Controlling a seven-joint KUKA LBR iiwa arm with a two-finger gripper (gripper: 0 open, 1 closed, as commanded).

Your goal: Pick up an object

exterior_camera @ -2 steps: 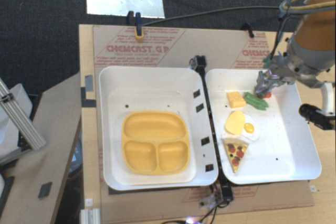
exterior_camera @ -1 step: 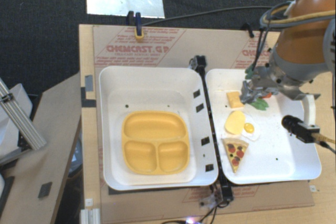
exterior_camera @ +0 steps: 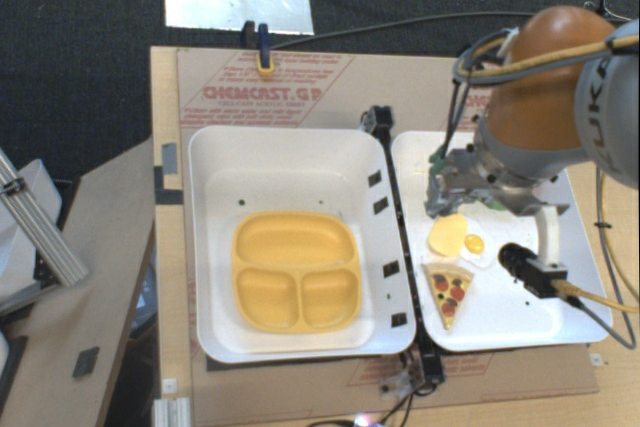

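The arm [exterior_camera: 540, 85] is reaching in over the right bin [exterior_camera: 520, 320] and blocking the far part of that bin's floor. Its dark lower end is hanging low there, and from this slant I cannot tell whether the claw [exterior_camera: 443, 205] is apart or together. Nothing is showing as gripped in it. The arm's right side is running out of the picture.

Three small toy foods are lying in the right bin, all near its left wall. A yellow disc [exterior_camera: 447, 236] is sitting just below the claw's tip, so close that I cannot say whether the two are touching. A fried egg [exterior_camera: 475, 246] is lying against the disc's right side; its white is mostly tucked behind the disc, and only the yolk and a pale edge are showing clearly. A pizza slice [exterior_camera: 450, 293] is lying just below the egg and disc, a little nearer the camera and apart from the claw.

The disc is looking smooth, round and pale yellow. The pizza slice is a narrow wedge with a tan crust at the top, red dots on an orange face, and its tip pointing toward the bin's near wall.

In the left bin [exterior_camera: 300, 170] a yellow tray [exterior_camera: 296, 270] with three compartments is lying flat. Both bins are resting on a cardboard sheet [exterior_camera: 280, 85] — red lettering is running across it — spread over the desk [exterior_camera: 168, 245].
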